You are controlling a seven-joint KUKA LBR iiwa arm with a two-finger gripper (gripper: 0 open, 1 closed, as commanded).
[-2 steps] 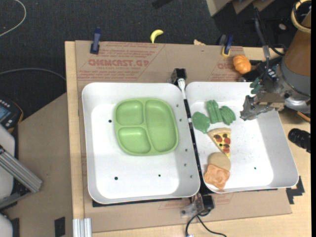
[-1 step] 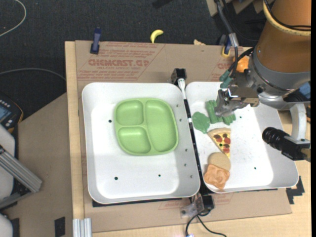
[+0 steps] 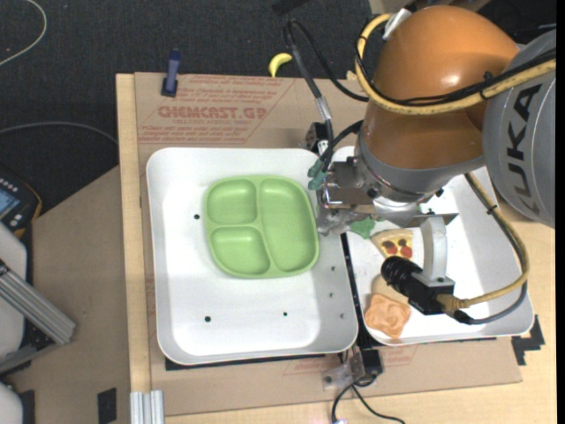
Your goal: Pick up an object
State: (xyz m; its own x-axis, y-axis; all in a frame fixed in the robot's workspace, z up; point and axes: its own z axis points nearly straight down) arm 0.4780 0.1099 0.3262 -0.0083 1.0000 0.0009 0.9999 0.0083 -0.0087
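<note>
The gripper (image 3: 335,207) hangs over the seam where the two bins meet, at the left edge of the right bin (image 3: 491,256). The wrist housing hides its tips, so I cannot tell whether it is spread or pressed together.

Just beside it lies a small green piece (image 3: 360,228), possibly a toy leaf. A pizza-slice toy (image 3: 394,240) sits nearby, and a peach-coloured lump (image 3: 387,314) rests at that bin's near-left corner.

A green divided plate (image 3: 262,226) lies toward the right edge of the left bin (image 3: 169,253), close to the gripper.

The brown board (image 3: 212,104) beneath reads "CHEMCAST", and the arm (image 3: 526,131) shows "UKA".
</note>
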